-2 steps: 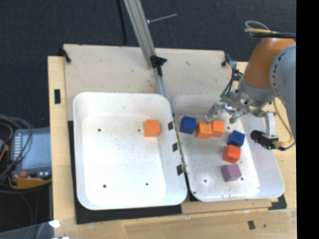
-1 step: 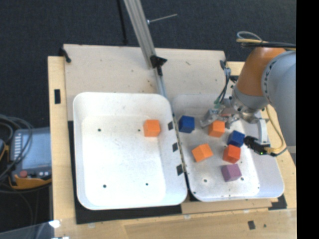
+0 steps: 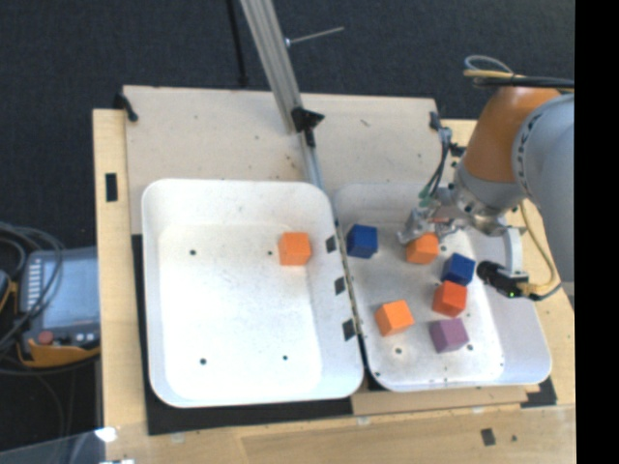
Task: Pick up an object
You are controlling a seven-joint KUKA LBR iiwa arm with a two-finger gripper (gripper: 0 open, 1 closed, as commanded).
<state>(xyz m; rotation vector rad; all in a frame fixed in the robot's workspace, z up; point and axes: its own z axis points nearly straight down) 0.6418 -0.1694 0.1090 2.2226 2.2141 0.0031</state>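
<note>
Two fingers [image 3: 423,228] sit low in the right bin [image 3: 522,356], just above/touching an orange block [image 3: 423,250] at their tips; can't tell if they're apart or clamped on it, view too small. Nearby in same bin: blue cube [image 3: 362,241] to the left, another blue block [image 3: 458,269], red-orange block [image 3: 450,299], orange block nr the divider [image 3: 394,317], purple block [image 3: 449,335]. Left bin [image 3: 174,356] has one orange cube [image 3: 295,248]. Both bins rest on the counter [image 3: 213,124].
</note>
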